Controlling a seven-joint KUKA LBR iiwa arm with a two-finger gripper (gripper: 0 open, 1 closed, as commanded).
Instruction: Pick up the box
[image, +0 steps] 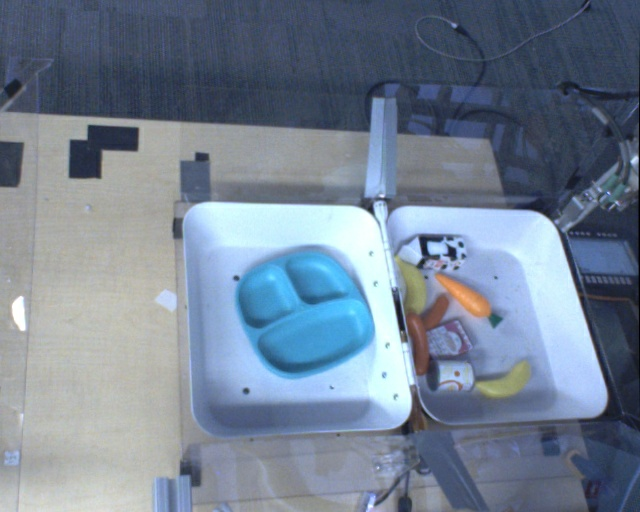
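Observation:
The box (450, 339) is small, pink and purple, and lies flat in the right bin (560, 300), left of its middle. A red-brown sausage (420, 335) lies against its left side, and a small can (453, 375) sits just in front of it. My gripper (592, 197) is at the far right of the camera view, above the right bin's back right corner. It is well away from the box, with nothing seen in it.
The right bin also holds a black and white cow toy (441, 251), a carrot (466, 295), a yellow banana (412, 284) along the left wall and another banana (504, 381) at the front. The left bin (210, 300) holds a blue divided plate (303, 312).

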